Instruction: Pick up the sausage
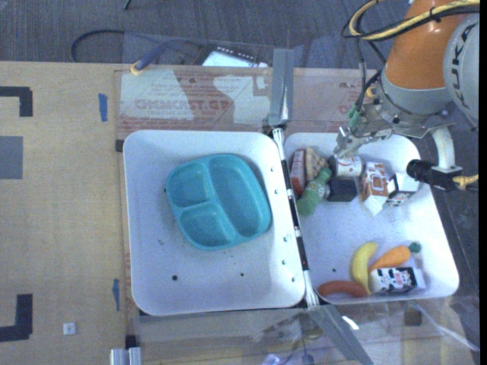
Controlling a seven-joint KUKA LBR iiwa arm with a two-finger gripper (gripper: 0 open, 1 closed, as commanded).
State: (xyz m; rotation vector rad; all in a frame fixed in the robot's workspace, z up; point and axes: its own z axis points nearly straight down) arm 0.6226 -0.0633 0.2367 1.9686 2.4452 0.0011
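Red-brown sausage (342,288) lies untouched at bin's near edge, well apart from gripper (348,152) (finger state can't tell), so approach, grasp & lift all remain.

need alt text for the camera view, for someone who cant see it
A grey and orange robot arm's gripper hovers over the far end of the right bin, well away from the sausage lying at that bin's near edge beside a banana and a carrot. The left bin holds a blue divided plate.
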